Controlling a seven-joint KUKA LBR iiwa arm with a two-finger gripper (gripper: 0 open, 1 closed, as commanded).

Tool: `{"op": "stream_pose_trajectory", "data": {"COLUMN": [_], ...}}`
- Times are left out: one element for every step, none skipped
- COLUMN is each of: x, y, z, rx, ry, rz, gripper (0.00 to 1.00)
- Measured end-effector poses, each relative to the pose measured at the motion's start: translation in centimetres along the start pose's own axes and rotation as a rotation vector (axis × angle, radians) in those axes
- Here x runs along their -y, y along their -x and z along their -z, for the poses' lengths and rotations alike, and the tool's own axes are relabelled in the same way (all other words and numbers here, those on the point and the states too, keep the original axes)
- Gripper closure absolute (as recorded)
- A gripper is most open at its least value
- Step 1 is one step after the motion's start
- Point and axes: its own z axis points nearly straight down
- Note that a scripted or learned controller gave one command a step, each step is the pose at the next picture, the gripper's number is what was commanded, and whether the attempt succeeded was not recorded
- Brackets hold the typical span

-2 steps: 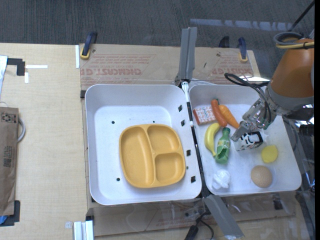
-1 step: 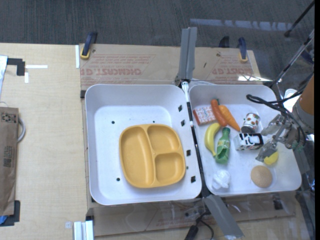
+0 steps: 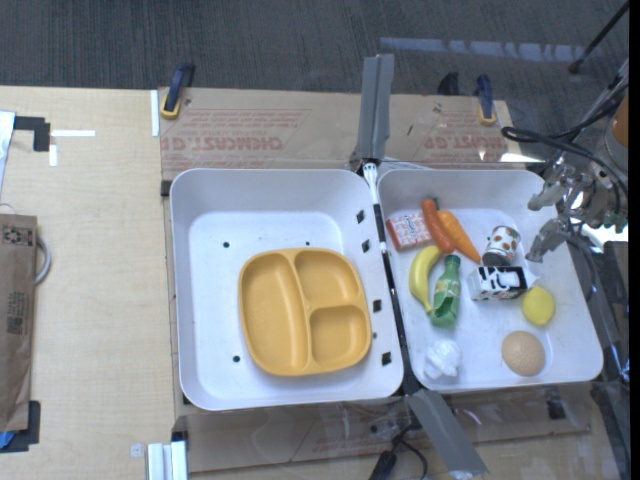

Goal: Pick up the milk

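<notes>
Gripper [image 3: 556,211] hangs open, gripping nothing, and the milk [image 3: 498,282] below-left is crowded by the lemon [image 3: 538,306] — easy to snag!

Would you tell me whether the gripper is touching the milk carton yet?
Apart. In the camera view, the gripper sits near the right bin's upper right rim, with white bin floor between it and the milk carton.

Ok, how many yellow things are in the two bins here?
3. The divided plate sits in the left bin. In the right bin, the banana lies by the green bottle, and the lemon sits near the right wall. None seems hidden.
</notes>
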Motion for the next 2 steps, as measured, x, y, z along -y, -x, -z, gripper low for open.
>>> {"op": "stream_pose_trajectory", "data": {"x": [0.0,-1.5], "y": [0.2,3.5], "z": [0.9,-8.0], "rx": [0.005,0.002], "ry": [0.002,0.001], "rz": [-0.004,0.043], "gripper": [1.0,1.0]}}
